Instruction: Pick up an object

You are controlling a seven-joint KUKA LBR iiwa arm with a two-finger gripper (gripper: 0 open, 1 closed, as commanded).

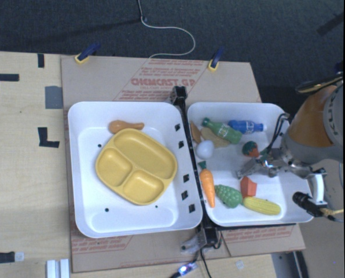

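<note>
My gripper [246, 169] hovers low in the right bin [275, 110], pointing left from the grey arm with the orange band [311, 126]. A small red block [248, 186] lies just below it and a red and green fruit [250, 149] just above it. Nothing shows held in it. Along the bin's front lie a yellow corn cob [261, 205], a green bumpy vegetable [228, 195] and an orange carrot [207, 187]. At the back are a green bottle [221, 131], a blue bottle [245, 125] and a white ball [205, 149].
The left bin [80, 155] holds a yellow divided plate [136, 165] and an orange-brown drumstick [125, 125] behind it. A black divider [187, 155] with clips runs between the bins. A white cable [172, 30] crosses the dark floor behind the bench.
</note>
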